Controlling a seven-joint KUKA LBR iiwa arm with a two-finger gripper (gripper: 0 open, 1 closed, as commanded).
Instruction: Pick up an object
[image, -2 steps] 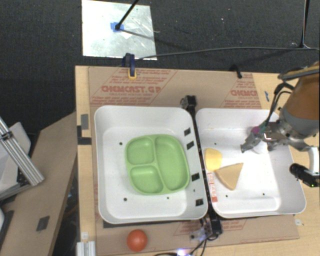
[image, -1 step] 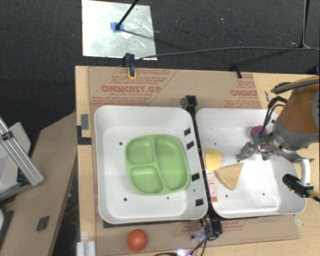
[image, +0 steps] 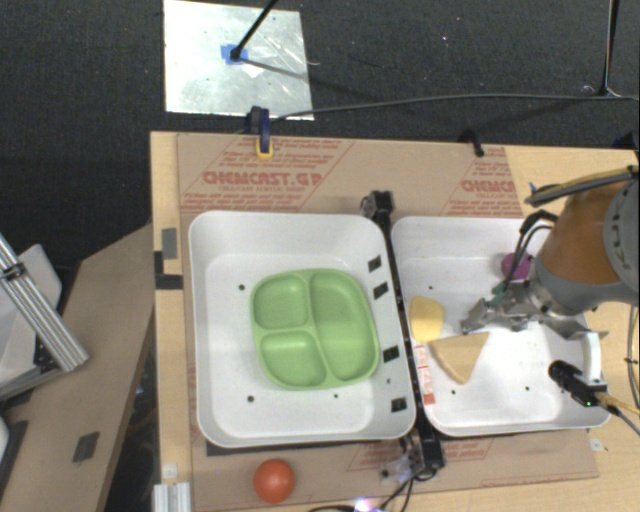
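Observation:
The right bin (image: 470, 250) holds a pale yellow block (image: 427, 319) near its left wall and a tan wedge (image: 460, 356) just below it. A small purple object (image: 516, 265) lies further right, partly hidden by the arm. My gripper (image: 482, 316) is low in the right bin, between the yellow block and the purple object, right above the wedge's upper corner. Its metal fingers point left. The grey arm with its orange band (image: 585, 235) comes in from the right.
The left bin (image: 220, 250) holds a green divided plate (image: 314, 328). A red-orange ball (image: 274, 480) sits on the bench in front of the left bin. A black clip (image: 380, 205) sits where the bins meet at the back.

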